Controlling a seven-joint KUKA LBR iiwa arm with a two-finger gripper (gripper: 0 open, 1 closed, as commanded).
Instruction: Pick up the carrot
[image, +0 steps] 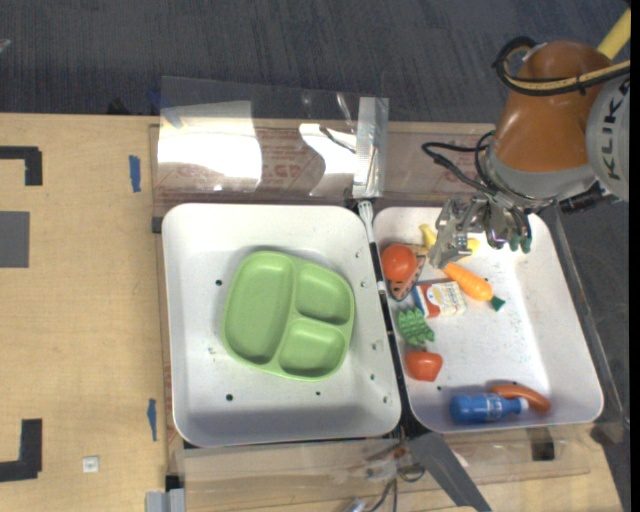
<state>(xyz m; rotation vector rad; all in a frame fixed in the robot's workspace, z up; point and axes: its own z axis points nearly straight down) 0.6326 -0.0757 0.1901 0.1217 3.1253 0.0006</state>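
Observation:
The carrot (470, 281), orange with a green tip at its right end, lies slantwise in the upper middle of the right bin (560, 330). My gripper (456, 238) hangs just above and to the left of the carrot's blunt end, under the orange band of the arm (545, 110). I cannot tell whether it touches the carrot.
Around the carrot lie a red tomato (398, 263), a small white carton (441, 299), a green toy (413, 325), a red fruit (424, 365) and a yellow piece (428, 236). A blue bottle (478, 407) lies near the front wall. The left bin (190, 250) holds a green divided plate (290, 313).

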